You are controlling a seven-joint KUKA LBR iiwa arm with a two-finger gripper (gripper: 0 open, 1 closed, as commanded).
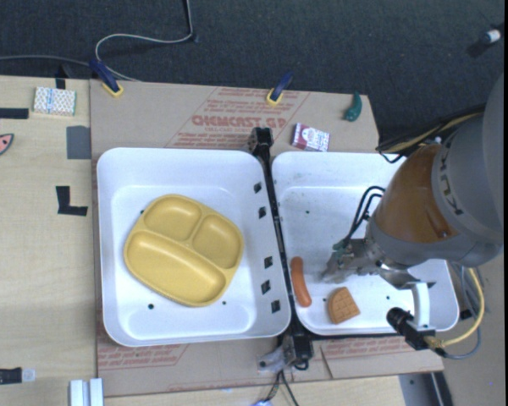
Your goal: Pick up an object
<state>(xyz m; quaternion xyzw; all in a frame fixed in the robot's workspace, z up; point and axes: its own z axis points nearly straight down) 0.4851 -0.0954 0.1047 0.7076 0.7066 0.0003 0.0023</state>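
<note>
even, fairly bright overhead light, no hard glare. white bins read clean, slightly bluish. soft shadow under the yellow tray along its lower edge; faint shadow below the arm on the right bin floor. image low-res, mildly soft throughout; dark floor at top grainy.

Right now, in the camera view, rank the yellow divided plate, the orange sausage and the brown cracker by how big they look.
1. yellow divided plate, by far the largest, in the left bin.
2. and 3. orange sausage and brown cracker, both in the right bin: the sausage is longer, the cracker wider, too close to rank.
</note>
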